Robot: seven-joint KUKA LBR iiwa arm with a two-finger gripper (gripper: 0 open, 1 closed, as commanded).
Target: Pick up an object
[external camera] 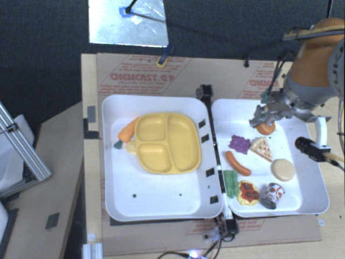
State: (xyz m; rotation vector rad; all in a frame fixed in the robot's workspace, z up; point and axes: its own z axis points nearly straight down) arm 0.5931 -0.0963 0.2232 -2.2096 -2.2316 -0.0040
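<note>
My gripper [263, 118] hangs low over the back part of the right bin [312, 198]. A small orange-brown round piece [266, 128] lies right at its tip, partly covered by it; I cannot tell whether it is gripped or resting on the bin floor. Just in front of it sit a purple grape bunch [240, 143] and a pizza slice [262, 149]. Farther forward are a red sausage [237, 163], a cream round bun [283, 170], a green vegetable [230, 183], a red-and-yellow piece [248, 193] and a small can [272, 195].
The left bin [118, 198] holds a yellow divided plate [161, 143] with a carrot [128, 129] at its left side. A black divider [213, 144] runs between the bins. The arm's black attachment [308, 147] overhangs the right bin's right side.
</note>
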